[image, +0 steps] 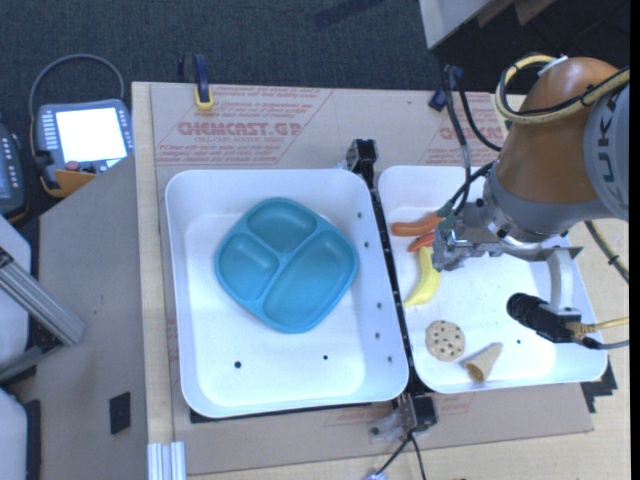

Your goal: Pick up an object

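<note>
**My tool low in the right bin, over the banana's top end**

My tool (445,251) sits low in the right bin (480,303), near that bin's left wall. From this slanted view I cannot tell whether it is spread or pressed together, and nothing shows gripped in it. The yellow banana (425,282) lies just below and left of the tool, its upper end right at the tool's tip; whether they touch I cannot tell. An orange sausage-shaped piece (412,228) lies just above and left of the tool, close beside it. Further toward the near edge of the same bin lie a round chip cookie (444,339) and, just right of it, a tan cone (485,360), the two apart from each other and from the banana. The left bin (200,348) holds a blue divided plate (287,264), flat, about at its middle. Both bins rest side by side on the counter (300,143), which is covered by a brown printed sheet.
</note>
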Controlling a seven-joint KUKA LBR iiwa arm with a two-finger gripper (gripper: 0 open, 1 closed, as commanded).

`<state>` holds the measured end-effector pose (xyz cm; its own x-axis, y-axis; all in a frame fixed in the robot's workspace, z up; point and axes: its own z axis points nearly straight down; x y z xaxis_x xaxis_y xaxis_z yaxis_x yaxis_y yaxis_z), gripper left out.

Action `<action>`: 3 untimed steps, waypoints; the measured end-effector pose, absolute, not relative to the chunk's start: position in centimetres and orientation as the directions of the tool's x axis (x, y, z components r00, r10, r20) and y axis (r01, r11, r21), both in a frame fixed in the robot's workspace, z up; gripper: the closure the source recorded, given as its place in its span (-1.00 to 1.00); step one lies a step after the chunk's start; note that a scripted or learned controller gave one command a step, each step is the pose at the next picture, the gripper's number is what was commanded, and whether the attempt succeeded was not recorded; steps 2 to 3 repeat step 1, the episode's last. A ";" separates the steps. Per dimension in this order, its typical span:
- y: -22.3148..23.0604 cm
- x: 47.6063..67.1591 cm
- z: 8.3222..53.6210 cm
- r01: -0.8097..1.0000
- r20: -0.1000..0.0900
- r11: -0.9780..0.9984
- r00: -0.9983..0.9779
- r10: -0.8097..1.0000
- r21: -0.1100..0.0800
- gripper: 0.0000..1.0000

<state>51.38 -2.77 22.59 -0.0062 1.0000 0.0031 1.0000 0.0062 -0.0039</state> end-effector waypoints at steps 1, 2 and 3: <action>3.7 51.6 22.5 1.000 0.003 0.008 -0.008 1.000 0.000 1.00; 3.7 51.6 22.5 1.000 0.003 0.008 -0.008 1.000 0.000 1.00; 3.7 51.6 22.5 1.000 0.003 0.008 -0.008 1.000 0.000 1.00</action>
